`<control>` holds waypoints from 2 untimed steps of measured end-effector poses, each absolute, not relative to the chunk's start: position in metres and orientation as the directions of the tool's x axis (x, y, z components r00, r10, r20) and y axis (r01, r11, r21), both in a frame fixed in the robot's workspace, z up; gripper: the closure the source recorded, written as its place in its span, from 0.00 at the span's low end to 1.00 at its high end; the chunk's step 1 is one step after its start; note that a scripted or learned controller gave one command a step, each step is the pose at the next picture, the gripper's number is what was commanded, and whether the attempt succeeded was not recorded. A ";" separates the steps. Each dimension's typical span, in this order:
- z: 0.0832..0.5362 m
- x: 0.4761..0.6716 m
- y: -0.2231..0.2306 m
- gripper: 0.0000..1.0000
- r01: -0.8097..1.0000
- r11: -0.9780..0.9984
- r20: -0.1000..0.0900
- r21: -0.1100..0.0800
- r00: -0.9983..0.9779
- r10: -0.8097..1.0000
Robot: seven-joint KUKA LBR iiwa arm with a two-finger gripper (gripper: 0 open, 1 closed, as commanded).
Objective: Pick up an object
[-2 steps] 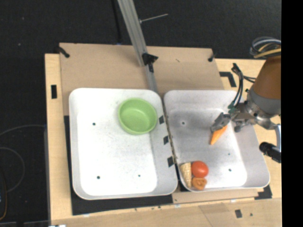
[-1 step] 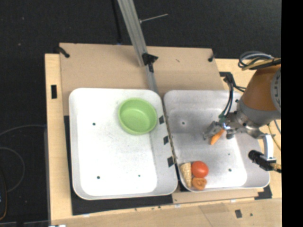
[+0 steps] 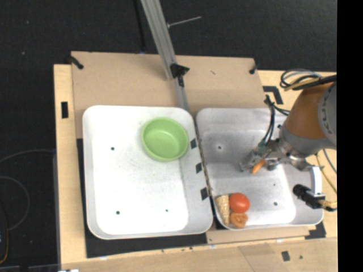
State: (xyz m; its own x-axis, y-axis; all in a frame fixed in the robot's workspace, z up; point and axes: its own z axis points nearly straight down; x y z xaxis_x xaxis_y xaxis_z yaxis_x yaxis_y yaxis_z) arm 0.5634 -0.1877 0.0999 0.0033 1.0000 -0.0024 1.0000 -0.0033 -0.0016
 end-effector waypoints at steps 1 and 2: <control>0.112 0.564 -0.188 1.00 1.000 -0.008 -0.002 0.004 0.008 1.000; 0.169 0.560 -0.196 1.00 1.000 -0.005 -0.001 0.001 0.005 1.000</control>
